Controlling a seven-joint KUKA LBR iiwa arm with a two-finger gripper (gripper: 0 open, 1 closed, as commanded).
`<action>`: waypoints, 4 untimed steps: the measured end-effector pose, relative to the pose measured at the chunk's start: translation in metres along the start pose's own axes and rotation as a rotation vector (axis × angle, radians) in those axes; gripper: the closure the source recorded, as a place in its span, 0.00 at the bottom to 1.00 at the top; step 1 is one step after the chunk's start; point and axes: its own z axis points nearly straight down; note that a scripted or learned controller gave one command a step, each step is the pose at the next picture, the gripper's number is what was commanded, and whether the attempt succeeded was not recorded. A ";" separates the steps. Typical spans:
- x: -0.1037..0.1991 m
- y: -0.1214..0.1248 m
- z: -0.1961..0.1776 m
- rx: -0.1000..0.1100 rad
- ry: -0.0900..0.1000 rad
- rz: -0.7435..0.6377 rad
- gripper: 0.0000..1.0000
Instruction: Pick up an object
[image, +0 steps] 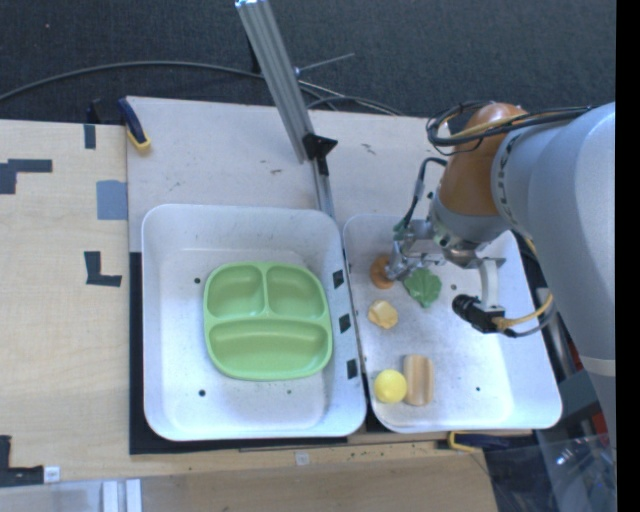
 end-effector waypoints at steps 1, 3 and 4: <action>0.000 0.012 -0.054 -0.004 0.000 0.002 1.00; 0.006 0.017 -0.144 -0.004 0.001 0.001 1.00; 0.054 0.017 -0.141 0.002 0.001 -0.002 1.00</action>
